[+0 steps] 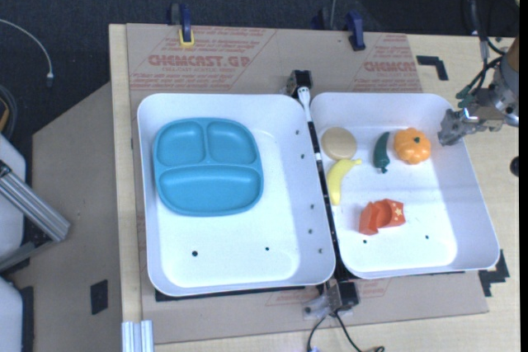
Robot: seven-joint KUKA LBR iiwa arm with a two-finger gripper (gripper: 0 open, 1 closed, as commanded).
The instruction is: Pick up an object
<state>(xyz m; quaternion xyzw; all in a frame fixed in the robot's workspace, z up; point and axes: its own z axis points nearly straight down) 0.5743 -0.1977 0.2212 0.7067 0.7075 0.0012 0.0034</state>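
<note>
The right bin (462, 202) holds a beige round bun (338, 143), a yellow banana (338, 177), a dark green pepper (381, 151), a small orange pumpkin (412, 146) and a red toy piece (382, 215). My gripper (459, 126) hangs at the bin's right rim, just right of the pumpkin and apart from it. Nothing shows between its fingers.
The left bin (165, 260) carries a blue divided plate (209, 166) in its upper left part. A black hinge strip (318, 177) joins the two bins. Blue clamps (184, 19) sit on the cardboard base's far edge. Cables hang by the arm at the right.
</note>
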